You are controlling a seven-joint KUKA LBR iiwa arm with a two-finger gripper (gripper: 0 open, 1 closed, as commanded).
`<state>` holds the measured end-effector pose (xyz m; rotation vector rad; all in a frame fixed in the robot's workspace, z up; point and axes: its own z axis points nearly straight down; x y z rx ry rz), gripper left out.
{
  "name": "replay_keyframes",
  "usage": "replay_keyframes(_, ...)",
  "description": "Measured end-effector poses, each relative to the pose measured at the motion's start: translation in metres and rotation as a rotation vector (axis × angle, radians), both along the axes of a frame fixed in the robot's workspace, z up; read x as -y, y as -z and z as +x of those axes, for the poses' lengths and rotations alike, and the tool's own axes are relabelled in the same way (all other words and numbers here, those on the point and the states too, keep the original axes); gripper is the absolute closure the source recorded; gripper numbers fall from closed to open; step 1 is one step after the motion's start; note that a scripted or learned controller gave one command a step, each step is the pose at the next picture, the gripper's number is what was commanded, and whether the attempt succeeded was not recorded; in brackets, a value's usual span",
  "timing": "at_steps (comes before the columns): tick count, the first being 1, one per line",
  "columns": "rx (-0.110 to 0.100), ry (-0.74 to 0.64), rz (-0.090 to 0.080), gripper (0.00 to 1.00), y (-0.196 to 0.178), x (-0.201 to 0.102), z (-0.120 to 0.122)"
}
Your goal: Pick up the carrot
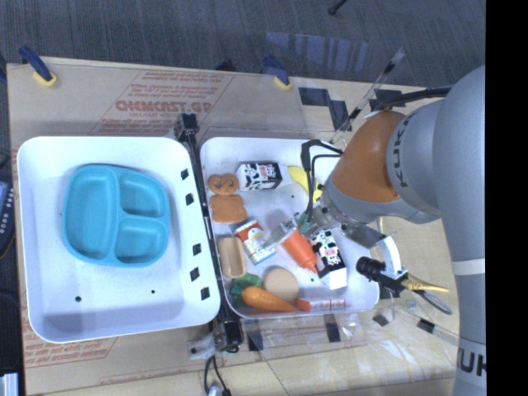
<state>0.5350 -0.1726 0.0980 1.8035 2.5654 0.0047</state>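
carrot (266,299) | orange, green-topped | lying flat | right bin, front edge

Two white bins (49,246) sat on the desk (107,97). One blue divided plate (115,214) lay in the left bin. The right bin held two carrots (266,299), two cow-patterned cartons (259,175), one pretzel (222,184) and one bread slice (228,209).

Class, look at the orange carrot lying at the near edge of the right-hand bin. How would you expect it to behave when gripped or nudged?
The orange carrot with green leafy top looks like moulded toy plastic, so probably stiff and light. Its rounded, tapering body may roll or pivot when nudged, and a smooth surface could slip. It lies close against the white bin's near wall and beside a round beige toy, so closing around it may be awkward.
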Motion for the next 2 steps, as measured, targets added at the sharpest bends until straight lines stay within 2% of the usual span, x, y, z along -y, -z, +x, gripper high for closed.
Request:
replay_keyframes(1,-0.003,-0.029,-0.001,0.00,-0.001,0.034,0.064)
replay_keyframes(2,-0.008,0.193,0.004,0.00,-0.055,-0.043,0.003)
